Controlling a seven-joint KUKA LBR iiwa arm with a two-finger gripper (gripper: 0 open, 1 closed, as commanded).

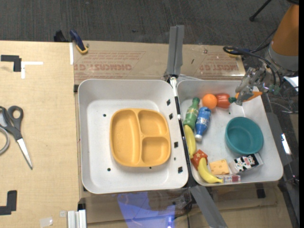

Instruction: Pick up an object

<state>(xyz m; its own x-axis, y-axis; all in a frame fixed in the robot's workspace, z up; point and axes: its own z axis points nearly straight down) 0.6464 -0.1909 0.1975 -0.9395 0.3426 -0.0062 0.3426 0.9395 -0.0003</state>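
Observation:
My gripper hangs over the far right corner of the right bin, at the end of the grey arm with the orange band. Just left of it lie a red-orange toy vegetable and an orange ball. A small orange piece shows right beside the gripper; I cannot tell whether it is held. Further left lie a green bottle and a blue bottle.
A teal bowl sits at the right bin's middle right. Two bananas, a cheese wedge and a black-and-white carton lie along its near side. The left bin holds a yellow divided plate. Scissors lie far left.

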